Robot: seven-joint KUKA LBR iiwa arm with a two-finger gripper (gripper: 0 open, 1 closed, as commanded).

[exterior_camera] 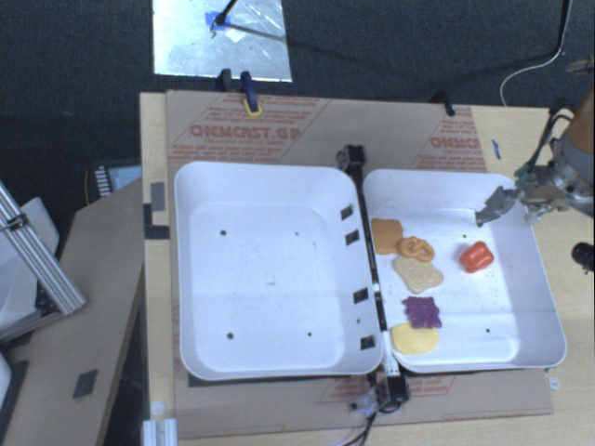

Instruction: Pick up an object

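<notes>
The right bin point(521, 342) holds several small toy foods. A red pepper-like piece point(476, 256) lies nearest the gripper. Toward the bin's left wall lie an orange square slab point(386, 233), a pretzel point(416, 247) and a beige bread slice point(417, 274). Below them are a purple grape cluster point(423, 311) and a yellow piece point(414, 339). My gripper point(514, 210) hangs over the bin's upper right part, above and right of the red piece. It is open, with nothing between its fingers.
The left bin point(270, 268) lies beside the right one, with a black clip strip point(364, 249) along their shared wall. A shiny metal sheet point(221, 26) lies on the dark floor behind the bench. A cable point(530, 63) hangs at the upper right.
</notes>
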